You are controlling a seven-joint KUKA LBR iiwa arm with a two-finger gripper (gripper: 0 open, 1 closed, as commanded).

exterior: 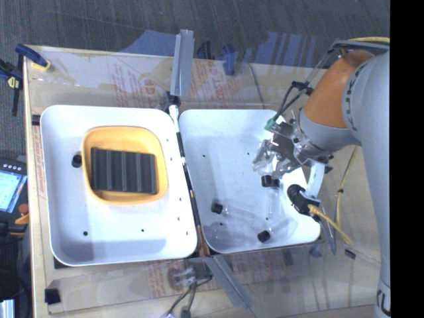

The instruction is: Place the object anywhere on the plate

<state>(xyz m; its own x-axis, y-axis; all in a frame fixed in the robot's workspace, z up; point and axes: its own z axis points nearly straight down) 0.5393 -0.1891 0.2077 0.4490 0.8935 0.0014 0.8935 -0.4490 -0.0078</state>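
Observation:
A yellow plate point(123, 138) with a dark ridged centre lies in the left bin point(59, 230). Two small black objects point(216, 208) point(264, 235) rest on the floor of the right bin point(218, 151), near its front. A third small black object point(77, 159) sits in the left bin just left of the plate. My gripper point(270, 169) hangs low over the right side of the right bin, above and behind the nearer black object and apart from it. Nothing shows in its grasp.
The grey arm with its orange band point(334, 98) covers the right bin's right edge, with cables point(318, 214) trailing over the front right corner. A raised divider point(182, 158) separates the bins. A handheld device point(10, 191) lies left of the bench.

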